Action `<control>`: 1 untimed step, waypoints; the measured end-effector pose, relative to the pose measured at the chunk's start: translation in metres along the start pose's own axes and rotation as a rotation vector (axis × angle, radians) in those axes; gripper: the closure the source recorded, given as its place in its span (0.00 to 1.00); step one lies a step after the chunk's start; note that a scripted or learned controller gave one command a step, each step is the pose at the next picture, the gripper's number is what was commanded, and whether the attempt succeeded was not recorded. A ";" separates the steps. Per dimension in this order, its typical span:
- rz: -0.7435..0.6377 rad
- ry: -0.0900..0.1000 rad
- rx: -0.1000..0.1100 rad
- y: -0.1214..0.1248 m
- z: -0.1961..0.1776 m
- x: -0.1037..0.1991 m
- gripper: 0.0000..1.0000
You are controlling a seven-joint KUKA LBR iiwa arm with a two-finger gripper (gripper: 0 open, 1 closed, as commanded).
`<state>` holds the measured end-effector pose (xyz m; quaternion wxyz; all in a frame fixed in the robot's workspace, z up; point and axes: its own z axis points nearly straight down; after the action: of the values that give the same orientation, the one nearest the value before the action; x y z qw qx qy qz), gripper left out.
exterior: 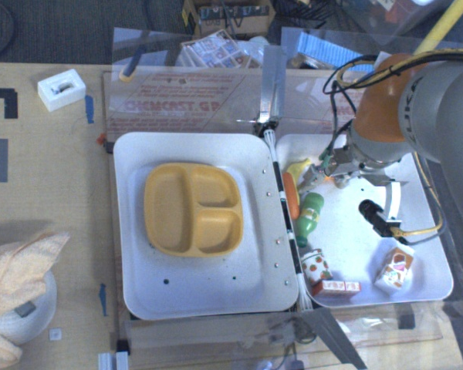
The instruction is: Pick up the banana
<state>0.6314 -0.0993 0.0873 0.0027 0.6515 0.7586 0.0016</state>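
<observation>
The banana (296,166) lies at the far left of the right bin (428,284), close to the divider, and only a short yellow piece of it shows. My gripper (326,173) hangs low over the bin just right of the banana, very near or touching it. The grey arm with its orange band comes in from the upper right. Nothing is visibly held.
An orange carrot (292,196) and a green bottle (310,211) lie just below the banana. A spotted round item (315,265), a red and white box (338,287) and a small carton (394,271) lie nearer the front. The left bin (131,206) holds a yellow divided plate (193,208).
</observation>
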 end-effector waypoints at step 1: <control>-0.018 0.014 0.059 0.025 0.001 -0.007 0.00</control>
<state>0.6575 -0.1027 0.0867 -0.0218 0.6443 0.7643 -0.0163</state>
